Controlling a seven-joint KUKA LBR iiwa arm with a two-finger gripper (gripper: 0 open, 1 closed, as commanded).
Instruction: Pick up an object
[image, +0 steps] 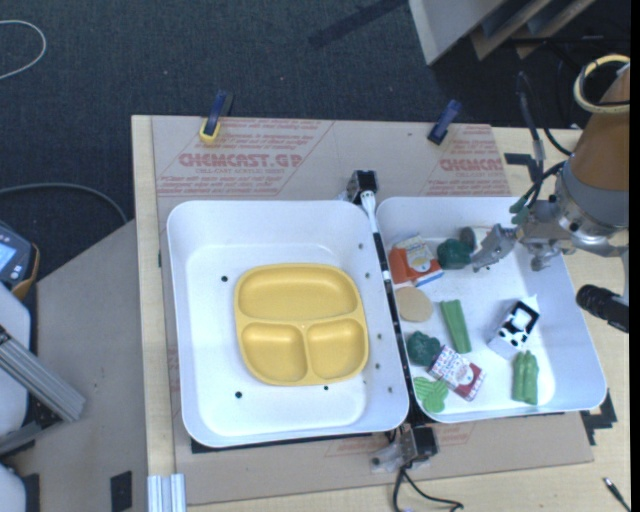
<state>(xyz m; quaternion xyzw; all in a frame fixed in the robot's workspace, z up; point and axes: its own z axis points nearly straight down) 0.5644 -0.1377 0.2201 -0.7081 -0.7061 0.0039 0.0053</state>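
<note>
Bench with two white bins (190, 300), claw (510, 250) spread above right bin's toys, grasping nothing

Fixed high above the bench (300, 150), looking down at a slant. Far enough back to take in both white bins (200, 300) whole, plus dark floor beyond. Arm (600, 170) entering from the right.

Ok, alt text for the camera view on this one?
A grey arm's gripper hovers over the right white bin, which holds small toys including a black-and-white cow figure and green plastic vegetables. The left white bin holds a yellow divided plastic plate.
</note>
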